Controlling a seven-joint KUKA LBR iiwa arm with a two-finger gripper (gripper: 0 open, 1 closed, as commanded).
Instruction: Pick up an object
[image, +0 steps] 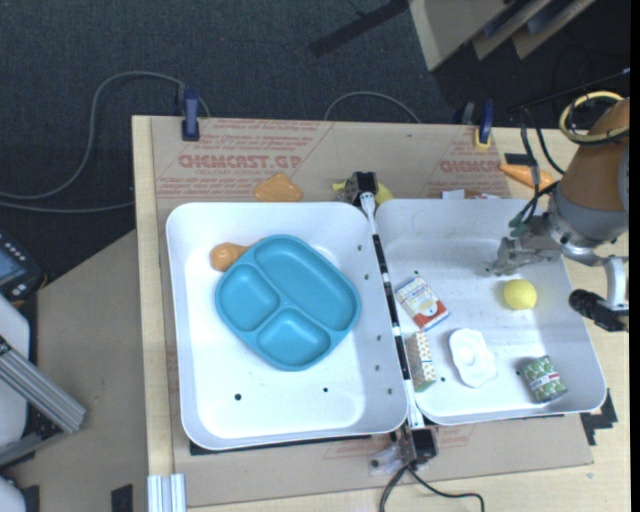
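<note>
Risk lies with the small round yellow ball (519, 294) in the right white bin (440, 225): it could roll from closing fingers. Whether the gripper (512, 256), just above-left of it, is open or holds anything, I cannot tell.

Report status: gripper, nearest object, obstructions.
Gripper low over right bin, nothing seen between its fingers. Yellow ball just below it, untouched. Nothing between them.

A robotics lab: clamped bench board (300, 155), trailing cables (110, 90), dark carpet (200, 40)
</note>
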